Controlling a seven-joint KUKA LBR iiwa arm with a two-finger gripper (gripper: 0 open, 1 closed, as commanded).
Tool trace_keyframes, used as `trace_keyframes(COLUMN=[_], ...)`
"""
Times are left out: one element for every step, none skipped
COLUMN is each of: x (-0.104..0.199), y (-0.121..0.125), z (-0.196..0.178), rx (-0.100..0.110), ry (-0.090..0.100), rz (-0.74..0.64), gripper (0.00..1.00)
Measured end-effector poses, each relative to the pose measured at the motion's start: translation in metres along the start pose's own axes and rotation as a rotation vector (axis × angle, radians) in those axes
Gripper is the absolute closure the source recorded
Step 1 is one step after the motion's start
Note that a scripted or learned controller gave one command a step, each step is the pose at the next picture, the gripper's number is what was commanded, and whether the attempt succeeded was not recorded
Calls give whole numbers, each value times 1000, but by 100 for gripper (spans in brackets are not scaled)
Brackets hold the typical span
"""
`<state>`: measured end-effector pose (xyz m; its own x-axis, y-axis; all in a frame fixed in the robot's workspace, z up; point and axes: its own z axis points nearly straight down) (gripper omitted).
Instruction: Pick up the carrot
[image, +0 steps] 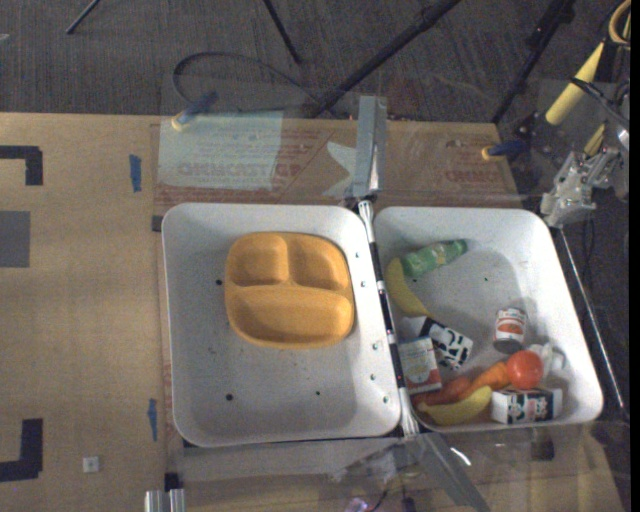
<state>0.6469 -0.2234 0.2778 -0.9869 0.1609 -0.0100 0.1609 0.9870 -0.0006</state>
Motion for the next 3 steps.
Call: trace_keyframes(x=[15, 9, 12], y=[-3, -1, 0], z=[-14, -8, 102], rx=[1, 2, 1], ry=[4, 2, 8], rz=[302, 597, 476], gripper=[100, 100, 100])
